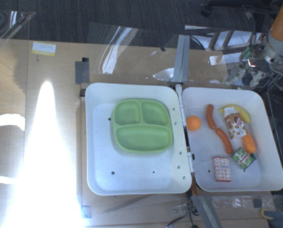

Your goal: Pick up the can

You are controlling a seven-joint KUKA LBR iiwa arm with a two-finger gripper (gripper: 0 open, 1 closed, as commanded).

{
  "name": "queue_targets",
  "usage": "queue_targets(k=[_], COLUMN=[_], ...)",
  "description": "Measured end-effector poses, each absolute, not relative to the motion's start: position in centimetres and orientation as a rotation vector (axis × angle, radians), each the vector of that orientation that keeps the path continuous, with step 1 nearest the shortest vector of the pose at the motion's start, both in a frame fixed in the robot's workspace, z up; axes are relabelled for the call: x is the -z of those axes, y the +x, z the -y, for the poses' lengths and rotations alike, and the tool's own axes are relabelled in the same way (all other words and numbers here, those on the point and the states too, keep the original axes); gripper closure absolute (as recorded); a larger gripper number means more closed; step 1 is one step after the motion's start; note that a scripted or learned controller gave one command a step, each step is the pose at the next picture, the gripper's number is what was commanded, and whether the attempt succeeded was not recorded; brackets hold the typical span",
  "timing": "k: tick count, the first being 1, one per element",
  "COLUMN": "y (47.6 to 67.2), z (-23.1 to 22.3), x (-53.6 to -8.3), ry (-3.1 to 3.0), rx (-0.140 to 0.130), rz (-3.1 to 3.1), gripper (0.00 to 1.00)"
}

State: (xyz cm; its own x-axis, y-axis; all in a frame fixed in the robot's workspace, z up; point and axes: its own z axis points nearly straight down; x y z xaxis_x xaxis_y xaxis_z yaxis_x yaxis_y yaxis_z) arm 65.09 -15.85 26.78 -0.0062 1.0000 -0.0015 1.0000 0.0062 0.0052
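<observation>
The small green can [243,159], lying tilted near the right bin's [269,184] front corner just beside a carrot [249,143], is probably light, stiff and slick, best pinched across its round body, while the pincer [255,66] hangs beyond the bin's far rim, its opening impossible to tell.

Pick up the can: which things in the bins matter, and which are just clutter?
Job:
- green can, near corner of the right bin; label too small to read
- gripper, beyond that bin's far edge

Lying about:
- green divided tray
- orange
- far sausage
- near sausage
- banana
- carrot
- far carton
- near carton
</observation>
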Motion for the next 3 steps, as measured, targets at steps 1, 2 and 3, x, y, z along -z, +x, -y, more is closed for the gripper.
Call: queue_targets(k=[1,2,3], y=[61.2,58.0,58.4], z=[20.6,19.8,19.8], x=[-12.7,-8.8,-10.2], ry=[2.288,2.271,2.263], rx=[-0.003,-0.009,-0.019], rz=[-2.148,-2.158,-2.153], gripper=[0.0,0.0,1.0])
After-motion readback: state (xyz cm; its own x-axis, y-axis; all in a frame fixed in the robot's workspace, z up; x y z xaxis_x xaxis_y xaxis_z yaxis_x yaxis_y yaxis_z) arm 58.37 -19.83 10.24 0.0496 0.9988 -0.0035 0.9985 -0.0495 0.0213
